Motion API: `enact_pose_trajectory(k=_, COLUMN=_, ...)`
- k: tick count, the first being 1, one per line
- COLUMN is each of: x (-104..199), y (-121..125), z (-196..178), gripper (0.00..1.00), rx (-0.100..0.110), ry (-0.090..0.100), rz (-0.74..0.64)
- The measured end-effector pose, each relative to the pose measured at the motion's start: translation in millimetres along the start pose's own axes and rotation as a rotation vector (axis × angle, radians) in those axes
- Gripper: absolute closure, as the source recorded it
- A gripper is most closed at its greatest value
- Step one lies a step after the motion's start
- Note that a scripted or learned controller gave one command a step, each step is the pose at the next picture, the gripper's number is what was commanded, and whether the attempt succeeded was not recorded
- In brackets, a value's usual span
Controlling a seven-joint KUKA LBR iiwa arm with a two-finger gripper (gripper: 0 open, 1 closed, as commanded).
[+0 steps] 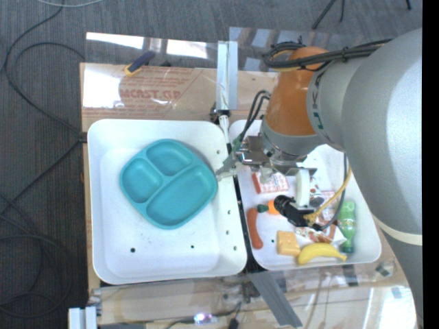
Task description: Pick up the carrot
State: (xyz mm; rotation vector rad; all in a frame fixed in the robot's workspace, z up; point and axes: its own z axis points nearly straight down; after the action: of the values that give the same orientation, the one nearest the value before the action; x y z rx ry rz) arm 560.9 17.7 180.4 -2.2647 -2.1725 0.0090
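Note:
The carrot (272, 209) is a small orange piece with a green end, lying in the middle of the right bin (367, 252); part of it is hidden behind the robot's hardware. My gripper (280, 175) hangs under the orange-banded wrist, over the bin's upper half. It is just above the carrot and over a red-and-white packet (269, 182).
A teal divided plate (169, 182) lies in the left bin (110, 252). The right bin also holds a reddish sausage (254, 227), a yellow cheese wedge (288, 242), a banana (320, 253) and a green bottle (347, 223). The bulky grey arm covers that bin's right side.

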Motion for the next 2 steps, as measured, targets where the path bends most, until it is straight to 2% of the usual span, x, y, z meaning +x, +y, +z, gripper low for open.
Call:
enact_pose_trajectory(k=1, x=-48.2, y=2.4, z=-0.7, gripper=0.0, rx=-0.001, ry=-0.004, rz=-0.219)
enact_pose_trajectory(k=2, x=-129.0, y=32.4, z=60.5, gripper=0.0, rx=-0.002, ry=-0.002, rz=-0.408)
